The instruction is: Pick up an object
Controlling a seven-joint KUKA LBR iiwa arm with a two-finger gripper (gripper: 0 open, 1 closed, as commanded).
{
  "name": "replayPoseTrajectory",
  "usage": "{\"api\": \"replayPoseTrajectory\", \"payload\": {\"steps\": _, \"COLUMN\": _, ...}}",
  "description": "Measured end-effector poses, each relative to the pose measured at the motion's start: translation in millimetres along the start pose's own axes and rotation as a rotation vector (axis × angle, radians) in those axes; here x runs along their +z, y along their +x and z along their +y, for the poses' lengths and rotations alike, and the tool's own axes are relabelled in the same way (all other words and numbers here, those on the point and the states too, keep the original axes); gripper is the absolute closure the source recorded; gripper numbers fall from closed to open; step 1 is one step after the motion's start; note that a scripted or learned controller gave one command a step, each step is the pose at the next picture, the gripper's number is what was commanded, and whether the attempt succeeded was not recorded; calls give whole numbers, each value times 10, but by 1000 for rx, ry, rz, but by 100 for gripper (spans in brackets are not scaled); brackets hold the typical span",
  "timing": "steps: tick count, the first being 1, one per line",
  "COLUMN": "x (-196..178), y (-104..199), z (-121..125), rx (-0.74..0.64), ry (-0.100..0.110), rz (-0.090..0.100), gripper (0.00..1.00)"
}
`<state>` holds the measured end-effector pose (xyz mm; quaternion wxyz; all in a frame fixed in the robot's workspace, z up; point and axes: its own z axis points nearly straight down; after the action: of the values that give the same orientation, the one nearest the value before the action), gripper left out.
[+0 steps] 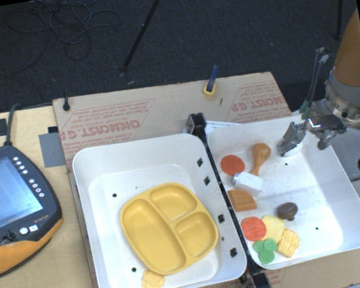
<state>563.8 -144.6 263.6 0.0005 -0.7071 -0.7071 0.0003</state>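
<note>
Tan and drumstick-shaped, the toy chicken leg (259, 156) is the closest thing to your gripper (307, 135) right now, so that's the one I'd go for. The gripper hangs over the upper right part of the right bin (347, 214), and the fingers look spread apart with nothing between them, one dark finger (291, 139) sticking out toward the leg.

The relation that matters: the chicken leg lies just off to the gripper's left in the camera view and a touch lower, near but not touching. Its long axis runs at a slant, fat end up toward the gripper side, thin end pointing down-left at the white block (247, 182). You'd want the fingers to close across that axis, not along it, otherwise I reckon it just skids out.

Everything else sits further from the gripper, down and left: a red disc (232, 164) beyond the leg, an orange waffle-looking piece (242, 200), then a cluster of another red disc (253, 228), a brown nut-like thing (287, 210), a green piece (266, 249) and a yellow corn-ish piece (288, 243). That cluster is packed tight, so it's a riskier grab. The yellow divided tray (169, 226) in the left bin (95, 189) is well away.
</note>
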Motion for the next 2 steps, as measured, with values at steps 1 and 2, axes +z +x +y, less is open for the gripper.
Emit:
{"api": "replayPoseTrajectory", "payload": {"steps": 1, "x": 1816, "y": 234, "z": -596, "rx": 1, "ry": 5, "rz": 1, "gripper": 0}}
{"api": "replayPoseTrajectory", "payload": {"steps": 2, "x": 351, "y": 1024, "z": -872, "rx": -8, "ry": -9, "rz": 4, "gripper": 0}}
